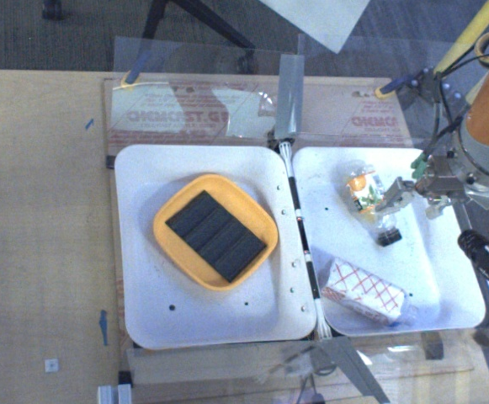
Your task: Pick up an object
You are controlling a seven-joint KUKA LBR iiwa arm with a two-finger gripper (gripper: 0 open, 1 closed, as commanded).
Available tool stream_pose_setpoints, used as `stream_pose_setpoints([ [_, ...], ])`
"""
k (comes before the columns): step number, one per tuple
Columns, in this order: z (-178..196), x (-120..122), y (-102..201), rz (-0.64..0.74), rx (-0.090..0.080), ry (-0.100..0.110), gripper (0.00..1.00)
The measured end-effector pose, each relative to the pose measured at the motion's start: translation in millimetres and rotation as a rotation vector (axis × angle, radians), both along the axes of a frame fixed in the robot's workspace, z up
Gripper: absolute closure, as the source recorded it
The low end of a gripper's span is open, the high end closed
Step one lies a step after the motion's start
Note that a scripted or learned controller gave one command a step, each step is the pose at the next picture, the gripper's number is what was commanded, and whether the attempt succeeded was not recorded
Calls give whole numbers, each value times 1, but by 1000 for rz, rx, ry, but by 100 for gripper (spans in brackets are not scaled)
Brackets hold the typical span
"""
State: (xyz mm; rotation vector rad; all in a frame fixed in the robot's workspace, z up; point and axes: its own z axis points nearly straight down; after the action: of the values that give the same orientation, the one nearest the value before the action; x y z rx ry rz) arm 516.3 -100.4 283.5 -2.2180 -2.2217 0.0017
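While our gripper point(389, 225) hangs low in the right bin point(454, 305), just beside the crinkled snack packet point(364, 188), we cannot tell whether the jaws are open or closed. We judge it best to centre over the packet before closing.

A grey two-finger gripper point(393, 199) is reaching in from the frame's right beside a crinkly orange-and-clear packet point(363, 188) in the right white bin point(454, 310), a red-checked white box point(364, 290) lying nearer the bottom edge.
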Motion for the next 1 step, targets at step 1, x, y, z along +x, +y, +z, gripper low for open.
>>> stream_pose_setpoints([
  [1, -16, 65, 39, 62, -2, -5, 0],
])
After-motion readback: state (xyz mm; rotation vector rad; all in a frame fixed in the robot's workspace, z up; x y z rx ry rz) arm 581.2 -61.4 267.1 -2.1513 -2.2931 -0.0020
